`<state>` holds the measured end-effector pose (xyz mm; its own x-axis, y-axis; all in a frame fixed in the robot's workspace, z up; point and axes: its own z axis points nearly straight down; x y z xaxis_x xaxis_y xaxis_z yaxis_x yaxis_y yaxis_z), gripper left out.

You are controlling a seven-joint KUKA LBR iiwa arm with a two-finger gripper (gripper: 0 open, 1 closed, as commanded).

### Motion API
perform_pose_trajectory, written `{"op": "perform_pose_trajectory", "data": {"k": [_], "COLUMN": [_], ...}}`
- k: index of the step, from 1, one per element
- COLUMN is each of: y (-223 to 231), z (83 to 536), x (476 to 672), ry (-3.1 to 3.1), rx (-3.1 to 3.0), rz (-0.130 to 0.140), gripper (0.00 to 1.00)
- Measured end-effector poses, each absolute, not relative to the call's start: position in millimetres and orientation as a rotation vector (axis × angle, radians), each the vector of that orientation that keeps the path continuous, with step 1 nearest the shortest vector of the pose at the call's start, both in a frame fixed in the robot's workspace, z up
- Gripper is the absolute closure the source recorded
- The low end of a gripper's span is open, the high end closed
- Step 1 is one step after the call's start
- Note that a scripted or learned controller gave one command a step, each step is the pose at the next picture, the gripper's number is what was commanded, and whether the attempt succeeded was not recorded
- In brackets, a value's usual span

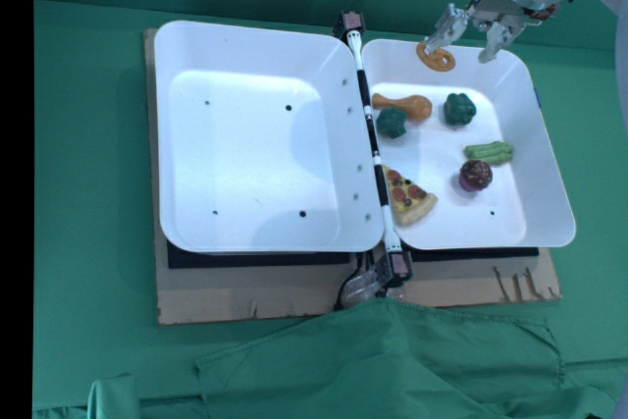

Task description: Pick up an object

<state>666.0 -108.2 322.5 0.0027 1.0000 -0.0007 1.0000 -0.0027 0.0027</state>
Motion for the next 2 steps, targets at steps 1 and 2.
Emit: {"op": "perform_pose_trajectory", "data": {"k": [1, 2], "y": [-142.7, -117.4], "z": [235.4, 193.7], "x": [619.3, 639.2], "ry": [2.215, 2.21], "rx": [2.234, 2.216], "rz": [-0.01, 0.01], "gripper": [0.0, 0.0]}}
